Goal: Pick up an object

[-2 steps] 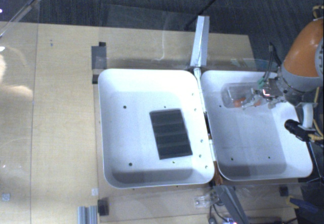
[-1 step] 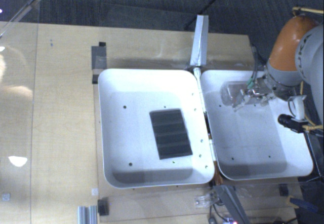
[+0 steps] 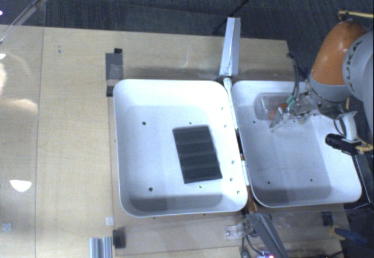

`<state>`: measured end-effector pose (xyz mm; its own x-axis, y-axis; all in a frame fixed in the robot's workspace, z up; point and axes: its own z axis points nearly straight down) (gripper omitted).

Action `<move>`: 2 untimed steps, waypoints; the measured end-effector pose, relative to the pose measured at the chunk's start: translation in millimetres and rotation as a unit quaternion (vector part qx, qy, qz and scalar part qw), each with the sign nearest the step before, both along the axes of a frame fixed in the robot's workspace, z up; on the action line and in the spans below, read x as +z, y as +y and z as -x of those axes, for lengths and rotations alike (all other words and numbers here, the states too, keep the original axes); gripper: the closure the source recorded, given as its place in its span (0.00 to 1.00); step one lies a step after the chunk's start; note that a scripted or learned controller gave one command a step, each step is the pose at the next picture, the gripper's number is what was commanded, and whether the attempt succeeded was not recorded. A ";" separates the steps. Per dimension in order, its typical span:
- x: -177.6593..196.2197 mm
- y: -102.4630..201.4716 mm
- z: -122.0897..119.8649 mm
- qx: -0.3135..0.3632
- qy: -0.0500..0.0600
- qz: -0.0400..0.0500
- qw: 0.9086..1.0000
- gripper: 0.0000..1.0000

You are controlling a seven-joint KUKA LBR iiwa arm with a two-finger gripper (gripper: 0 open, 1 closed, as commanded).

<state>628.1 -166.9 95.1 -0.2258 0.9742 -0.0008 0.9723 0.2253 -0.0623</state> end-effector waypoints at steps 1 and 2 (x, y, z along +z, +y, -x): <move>-10.0 4.7 -13.5 0.017 0.022 -0.005 1.000 0.00; -10.2 -14.7 -15.1 0.001 0.025 -0.019 1.000 0.00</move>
